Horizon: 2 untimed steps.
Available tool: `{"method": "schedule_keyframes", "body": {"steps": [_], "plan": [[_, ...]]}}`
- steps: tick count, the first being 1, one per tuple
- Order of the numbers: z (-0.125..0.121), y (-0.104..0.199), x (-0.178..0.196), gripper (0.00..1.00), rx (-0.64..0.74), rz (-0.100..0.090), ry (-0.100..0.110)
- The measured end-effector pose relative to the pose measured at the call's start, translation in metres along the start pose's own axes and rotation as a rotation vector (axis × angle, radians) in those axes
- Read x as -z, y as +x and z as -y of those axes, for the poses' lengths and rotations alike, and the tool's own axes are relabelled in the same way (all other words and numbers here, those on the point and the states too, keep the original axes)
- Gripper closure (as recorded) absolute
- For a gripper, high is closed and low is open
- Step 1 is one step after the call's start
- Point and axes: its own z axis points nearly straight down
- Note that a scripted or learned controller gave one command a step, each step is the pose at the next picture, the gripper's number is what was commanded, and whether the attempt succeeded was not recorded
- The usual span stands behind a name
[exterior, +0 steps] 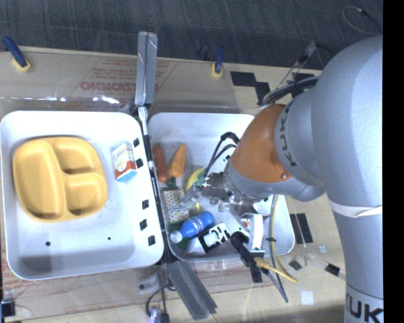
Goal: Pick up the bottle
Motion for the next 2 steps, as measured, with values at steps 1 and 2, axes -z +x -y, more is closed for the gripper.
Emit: {"method": "schedule_keyframes", "body": {"steps": [1,2], "plan": [[0.017,-0.032,-0.014,0.00,-0.154,-0.003,0.013],[0.015,-0.032,-0.004,1.00,-0.149,-0.004,0.012]]}}
